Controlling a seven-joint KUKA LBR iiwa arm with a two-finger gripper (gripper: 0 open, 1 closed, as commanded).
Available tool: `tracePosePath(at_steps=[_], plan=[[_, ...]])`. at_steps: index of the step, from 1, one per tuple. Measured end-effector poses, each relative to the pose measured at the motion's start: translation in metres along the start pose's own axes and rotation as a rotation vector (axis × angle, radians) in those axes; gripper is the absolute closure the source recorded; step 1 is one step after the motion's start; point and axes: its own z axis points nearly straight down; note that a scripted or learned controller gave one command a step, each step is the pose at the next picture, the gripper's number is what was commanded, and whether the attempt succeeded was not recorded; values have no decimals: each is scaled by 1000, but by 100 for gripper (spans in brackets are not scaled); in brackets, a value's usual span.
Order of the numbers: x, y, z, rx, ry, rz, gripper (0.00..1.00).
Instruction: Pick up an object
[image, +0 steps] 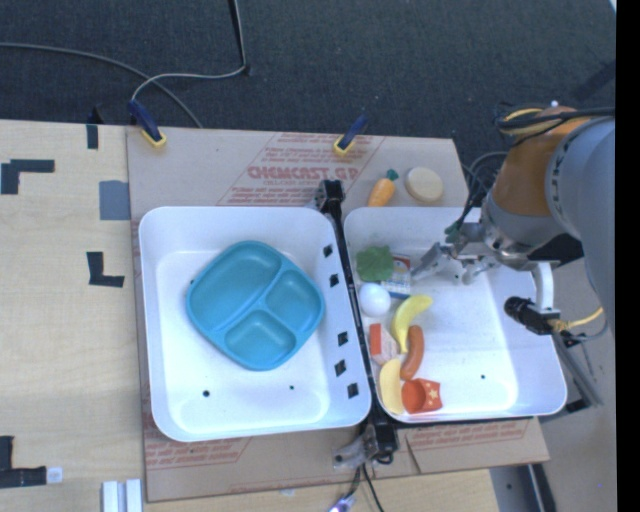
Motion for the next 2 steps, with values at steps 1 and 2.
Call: tracePosePath(at_steps=[1,2], plan=[[57,-49,24,-17,-21,11,0],[69,-84,26,-10,-6,2,0]])
